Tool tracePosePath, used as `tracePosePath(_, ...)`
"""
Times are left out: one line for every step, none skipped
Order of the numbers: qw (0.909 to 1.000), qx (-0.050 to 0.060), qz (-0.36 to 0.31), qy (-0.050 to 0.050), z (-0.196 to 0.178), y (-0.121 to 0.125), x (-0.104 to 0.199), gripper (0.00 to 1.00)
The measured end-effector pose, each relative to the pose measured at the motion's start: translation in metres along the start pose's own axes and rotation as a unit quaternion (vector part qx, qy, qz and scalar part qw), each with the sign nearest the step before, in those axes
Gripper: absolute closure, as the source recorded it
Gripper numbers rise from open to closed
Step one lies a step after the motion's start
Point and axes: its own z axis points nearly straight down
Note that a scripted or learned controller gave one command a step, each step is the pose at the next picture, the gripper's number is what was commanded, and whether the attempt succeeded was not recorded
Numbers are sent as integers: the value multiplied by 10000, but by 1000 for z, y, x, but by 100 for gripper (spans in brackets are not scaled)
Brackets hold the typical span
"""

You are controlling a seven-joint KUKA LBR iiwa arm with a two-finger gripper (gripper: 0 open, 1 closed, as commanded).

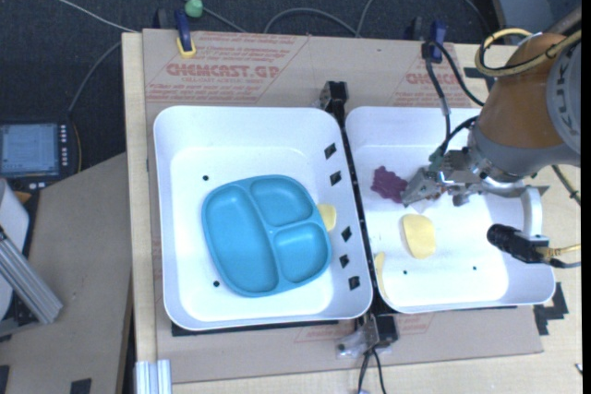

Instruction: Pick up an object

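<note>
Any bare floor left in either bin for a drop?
Left bin: strip behind the blue tray. Right bin: front floor beyond the yellow piece. Crowded where the gripper meets the purple object.

We see two white bins (175,226), the left one holding a sky-blue divided tray (266,235) with a pale yellow piece (327,217) beside it. In the right bin lie a purple object (388,184) and a yellow one (419,236). The arm (522,120) is orange and grey.

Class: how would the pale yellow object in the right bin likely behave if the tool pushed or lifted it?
The yellow object looks smooth and rounded, so it may slip or roll. It seems small and probably light. It lies apart from the purple object, so a push shouldn't disturb that.
</note>
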Motion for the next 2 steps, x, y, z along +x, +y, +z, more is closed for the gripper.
tracePosePath(10000, 9, 2, 2, 53, -1, 1, 0)
tracePosePath(10000, -26, 2, -2, 39, 1, 1, 100)
